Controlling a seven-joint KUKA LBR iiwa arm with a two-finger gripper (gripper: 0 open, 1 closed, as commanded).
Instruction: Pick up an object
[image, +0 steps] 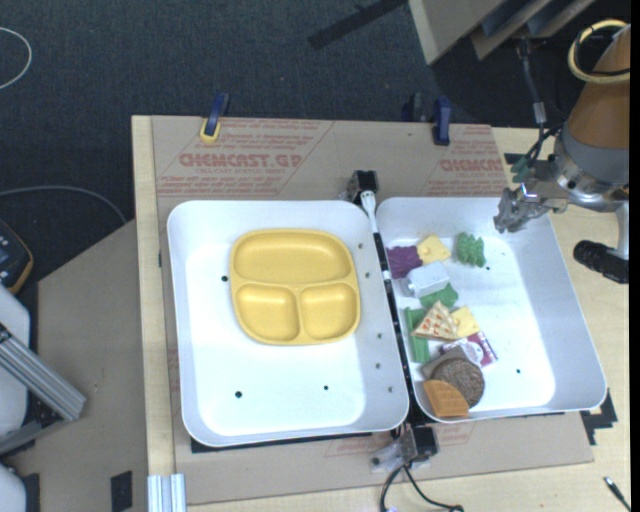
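The gripper (510, 215) hangs over the far right corner of the right bin (560, 300), the arm mostly cut off by the frame's edge. Its fingers are small and dark from here, so I cannot tell whether they are apart or closed; nothing seems to sit between them. The toy food lies heaped along that bin's left side (partly overlapping): a green piece (470, 249), pizza slice (436, 322), brown patty (460, 377). The left bin (200, 300) holds 1 yellow divided tray (295, 284).
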